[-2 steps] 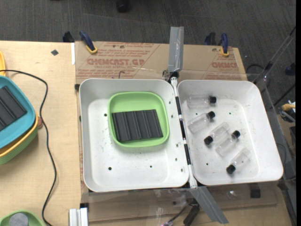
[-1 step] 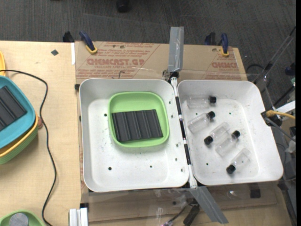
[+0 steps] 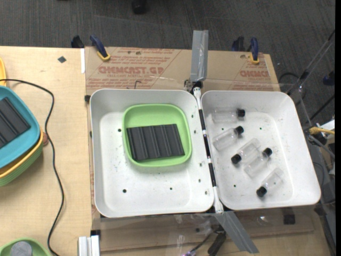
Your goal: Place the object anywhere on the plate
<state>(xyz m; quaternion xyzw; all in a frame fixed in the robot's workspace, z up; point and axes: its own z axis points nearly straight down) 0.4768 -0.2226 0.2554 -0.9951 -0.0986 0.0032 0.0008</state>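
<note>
Left bin [image 3: 106, 169] holds a green plate [image 3: 184, 122], sitting toward 12 o'clock of the bin's middle. A black ribbed pad [image 3: 156, 142] lies flat on the plate, tilted slightly and covering most of its floor. Right bin [image 3: 298, 159] touches the left bin along the centre seam and holds five clear vials with black caps, all lying on their sides and none on the plate. Vial one [image 3: 229, 114] is at 11 o'clock in the bin, cap pointing to 3. Vial two [image 3: 228, 137] is just below it at about 9 o'clock, cap toward 1. Vial three [image 3: 246, 151] is at bin centre, cap toward 8. Vial four [image 3: 257, 161] lies just beside it, looks touching, cap toward 1. Vial five [image 3: 270, 183] is at 5 o'clock, near the front wall, cap toward 7. Cardboard [image 3: 138, 65] lies under the bins' 12 o'clock side, held by two blue clamps [image 3: 98, 47]. A teal tray [image 3: 16, 127] is on the bench [image 3: 32, 207] at 9 o'clock, with a black cable [image 3: 53, 143] beside it. For the gripper, opening and hold: cannot tell.
</note>
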